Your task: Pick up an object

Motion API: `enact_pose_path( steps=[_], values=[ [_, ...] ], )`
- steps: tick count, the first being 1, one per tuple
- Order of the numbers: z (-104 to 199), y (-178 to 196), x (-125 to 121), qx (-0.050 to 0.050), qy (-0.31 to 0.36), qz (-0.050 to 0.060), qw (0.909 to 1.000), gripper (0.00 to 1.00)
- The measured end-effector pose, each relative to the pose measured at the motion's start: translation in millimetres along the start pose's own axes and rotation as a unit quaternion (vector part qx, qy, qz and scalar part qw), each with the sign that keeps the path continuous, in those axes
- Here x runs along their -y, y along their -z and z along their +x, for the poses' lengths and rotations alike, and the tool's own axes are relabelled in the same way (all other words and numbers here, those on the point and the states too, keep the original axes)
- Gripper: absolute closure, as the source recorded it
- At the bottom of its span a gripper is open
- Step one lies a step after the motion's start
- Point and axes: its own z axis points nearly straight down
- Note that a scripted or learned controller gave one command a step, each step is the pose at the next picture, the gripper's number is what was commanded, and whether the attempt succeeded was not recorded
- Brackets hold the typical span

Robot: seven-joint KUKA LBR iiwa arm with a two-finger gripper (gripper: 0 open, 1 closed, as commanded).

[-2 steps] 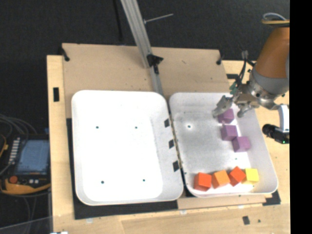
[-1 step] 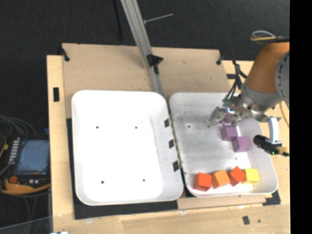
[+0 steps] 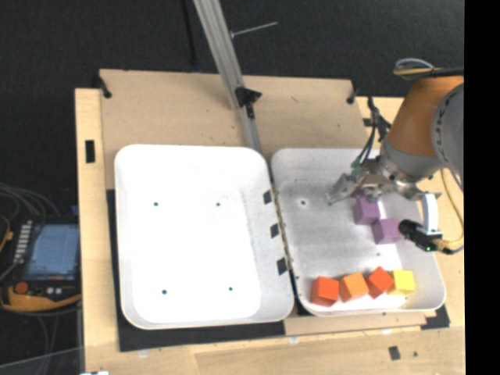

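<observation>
One end effector (image 3: 366, 187) hangs over the right bin (image 3: 312, 233), directly above a purple block (image 3: 366, 210); whether its fingers are spread or pressed together cannot be determined. A second purple block (image 3: 385, 230) lies just beside the first. Along the near wall sit four blocks in a row: red-orange (image 3: 325, 290), orange (image 3: 354, 286), red (image 3: 380, 280), yellow (image 3: 404, 280). Both bins rest on the worktop (image 3: 195, 100).

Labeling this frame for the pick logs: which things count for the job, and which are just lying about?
Job:
- pincer, over the right bin
- purple block right under it, second purple block beside
- row at the bin's near edge: red-orange block, orange block, red block, yellow block

Lying about:
- left bin
- metal pole
- handheld controller off the bench's left
</observation>
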Motion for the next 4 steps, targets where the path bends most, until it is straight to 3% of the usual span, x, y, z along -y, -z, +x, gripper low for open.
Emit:
enact_pose_path(
  steps=[1, 2, 4],
  values=[
    [-2, 11, -1, 0.001, -0.002, -0.003, 1.0, 1.0],
    [1, 75, -4, -0.003, 0.003, 0.005, 1.0, 1.0],
    [-1, 161, -17, -0.004, 0.005, 0.007, 1.0, 1.0]
  ],
)
